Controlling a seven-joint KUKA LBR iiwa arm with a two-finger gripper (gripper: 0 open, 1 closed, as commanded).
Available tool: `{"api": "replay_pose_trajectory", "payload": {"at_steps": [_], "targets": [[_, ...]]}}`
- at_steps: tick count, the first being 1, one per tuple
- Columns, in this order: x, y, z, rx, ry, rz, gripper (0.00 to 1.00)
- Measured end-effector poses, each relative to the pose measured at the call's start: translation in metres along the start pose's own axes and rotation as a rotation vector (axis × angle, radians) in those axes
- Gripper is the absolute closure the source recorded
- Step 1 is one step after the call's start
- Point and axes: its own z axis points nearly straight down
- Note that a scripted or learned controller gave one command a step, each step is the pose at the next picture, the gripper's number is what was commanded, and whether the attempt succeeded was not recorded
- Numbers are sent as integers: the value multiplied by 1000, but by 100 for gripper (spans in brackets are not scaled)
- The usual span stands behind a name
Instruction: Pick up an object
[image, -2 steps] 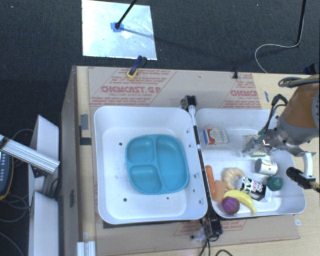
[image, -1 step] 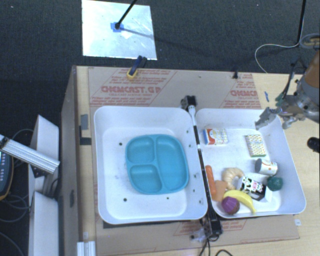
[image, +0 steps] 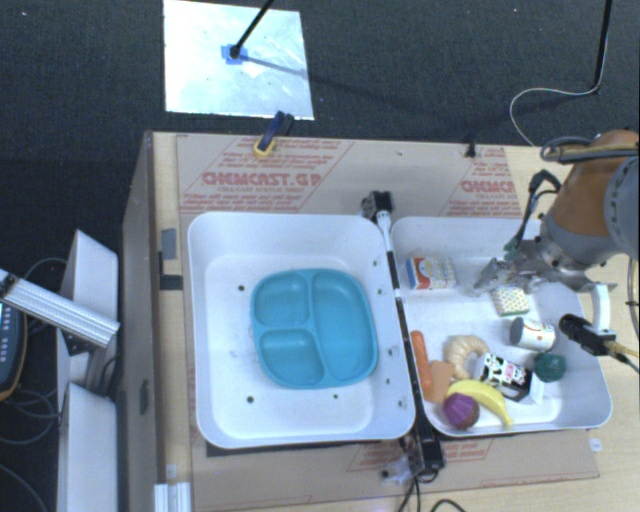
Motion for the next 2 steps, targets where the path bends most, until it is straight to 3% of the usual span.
{"api": "replay_pose_trajectory", "payload": {"at_steps": [2], "targets": [[-8, -69, 0, 1, 0, 1, 0]]}}
